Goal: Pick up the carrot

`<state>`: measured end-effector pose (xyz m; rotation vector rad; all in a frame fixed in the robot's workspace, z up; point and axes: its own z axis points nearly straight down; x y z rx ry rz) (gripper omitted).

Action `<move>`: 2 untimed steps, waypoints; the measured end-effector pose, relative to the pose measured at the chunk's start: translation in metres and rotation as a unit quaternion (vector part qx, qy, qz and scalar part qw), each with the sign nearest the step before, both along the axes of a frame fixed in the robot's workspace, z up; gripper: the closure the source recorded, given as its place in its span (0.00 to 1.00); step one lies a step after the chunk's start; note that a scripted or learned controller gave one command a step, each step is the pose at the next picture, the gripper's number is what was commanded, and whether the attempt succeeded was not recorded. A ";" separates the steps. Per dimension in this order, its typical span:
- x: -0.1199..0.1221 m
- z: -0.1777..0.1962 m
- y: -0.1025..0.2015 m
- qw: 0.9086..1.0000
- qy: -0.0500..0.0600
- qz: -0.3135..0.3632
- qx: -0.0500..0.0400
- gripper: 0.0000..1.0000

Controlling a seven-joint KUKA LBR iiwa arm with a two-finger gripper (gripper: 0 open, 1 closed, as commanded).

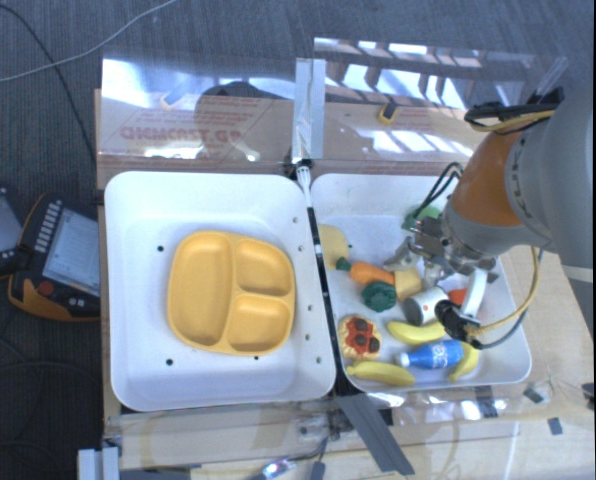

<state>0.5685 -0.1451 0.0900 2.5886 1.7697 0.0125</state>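
The carrot is a small orange piece lying in the right bin, near its left-centre, with its green end pointing left. A green toy touches it from below. My gripper hangs low over the bin just right of the carrot, beside a pale yellow block. Nothing visibly sits between the gripper's tips.
Around the carrot lie a yellow piece, a red-and-yellow toy, two bananas, a blue bottle and a white cylinder. The left bin holds a yellow divided plate. A centre wall separates the bins.
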 end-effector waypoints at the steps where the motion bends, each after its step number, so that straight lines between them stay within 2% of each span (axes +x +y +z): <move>1: 0.000 0.000 0.000 1.000 -0.001 0.000 0.000 0.00; 2: 0.013 0.000 0.049 1.000 -0.001 0.028 -0.002 0.00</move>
